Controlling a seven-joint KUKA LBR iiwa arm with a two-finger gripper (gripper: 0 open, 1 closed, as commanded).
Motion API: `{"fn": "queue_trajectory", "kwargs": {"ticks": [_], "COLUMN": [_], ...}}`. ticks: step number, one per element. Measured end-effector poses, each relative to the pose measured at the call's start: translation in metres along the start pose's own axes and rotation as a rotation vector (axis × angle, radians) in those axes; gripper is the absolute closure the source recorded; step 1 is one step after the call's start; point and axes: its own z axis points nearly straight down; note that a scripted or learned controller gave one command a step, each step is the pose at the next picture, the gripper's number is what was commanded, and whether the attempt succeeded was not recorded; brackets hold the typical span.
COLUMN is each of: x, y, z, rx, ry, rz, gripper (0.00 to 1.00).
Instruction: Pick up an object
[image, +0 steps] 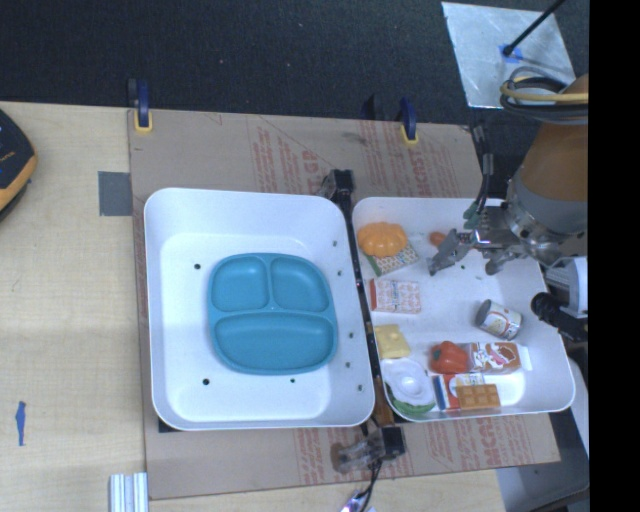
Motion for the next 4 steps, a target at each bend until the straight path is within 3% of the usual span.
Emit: {"fn": "queue_trajectory", "kwargs": {"ticks": [1,2,3,4], "x": [-0.003,-0.025,0.007,0.010], "y": [-0.032,-0.055,-0.081,-0.086], "z": [0.017,0.119,0.119,0.112], "rx": [-0.004,0.002,-0.045,-0.016], "ry": [-0.002,-0.001,-0.022,-0.005], "rz": [0.004,0.006,0.004,0.000], "gripper": [0.00,0.00,0.00,1.00]}}
